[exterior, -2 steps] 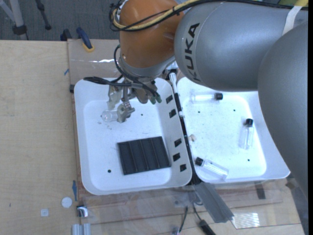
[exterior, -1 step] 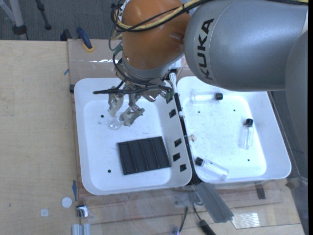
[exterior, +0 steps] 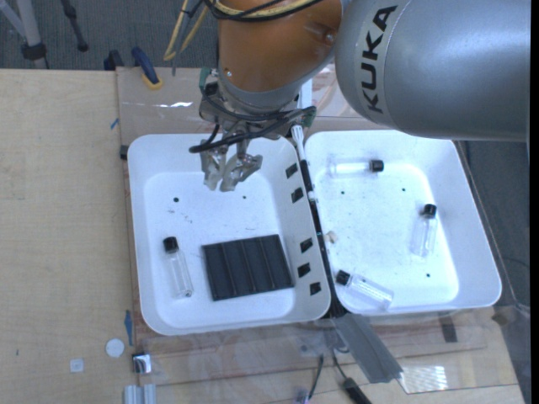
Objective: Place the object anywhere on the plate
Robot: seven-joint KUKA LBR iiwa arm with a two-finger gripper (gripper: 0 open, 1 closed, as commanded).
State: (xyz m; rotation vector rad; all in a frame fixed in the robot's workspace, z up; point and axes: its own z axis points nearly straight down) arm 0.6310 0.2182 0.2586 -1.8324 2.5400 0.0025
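Note:
A black ribbed plate (exterior: 247,266) lies flat at the front of the left bin (exterior: 152,175). Just left of it lies a clear vial with a black cap (exterior: 177,268), cap pointing to the back. My gripper (exterior: 230,173) hangs over the back part of the left bin, well behind the plate and the vial. It is open, with nothing between its fingers. The orange band and grey wrist hide the bin's back rim.
The right bin (exterior: 472,225) holds three more clear vials with black caps: one at the back (exterior: 355,167), one at the right (exterior: 424,230), one at the front left (exterior: 362,287). A black-tabbed divider (exterior: 305,225) separates the bins. Small clutter lies on the bench's front left.

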